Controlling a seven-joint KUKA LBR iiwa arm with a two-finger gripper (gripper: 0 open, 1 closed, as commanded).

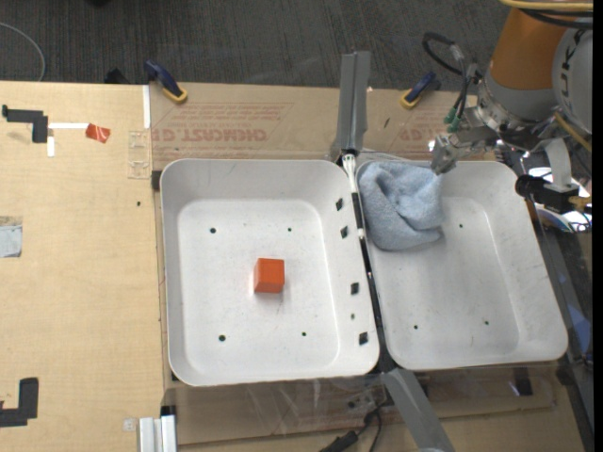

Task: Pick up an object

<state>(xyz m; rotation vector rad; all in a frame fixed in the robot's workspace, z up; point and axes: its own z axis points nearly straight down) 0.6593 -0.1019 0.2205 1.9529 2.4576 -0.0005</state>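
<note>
Gripper (443,158) touches crumpled, soft grey cloth (400,210); orange cube (269,276) apart.

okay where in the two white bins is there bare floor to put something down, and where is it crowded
Left bin: bare all around the orange block at its middle. Right bin: the whole near half and the right side are bare. It is crowded in that bin's far left corner, where the grey-blue cloth is heaped and the gripper sits at the cloth's upper edge.
</note>
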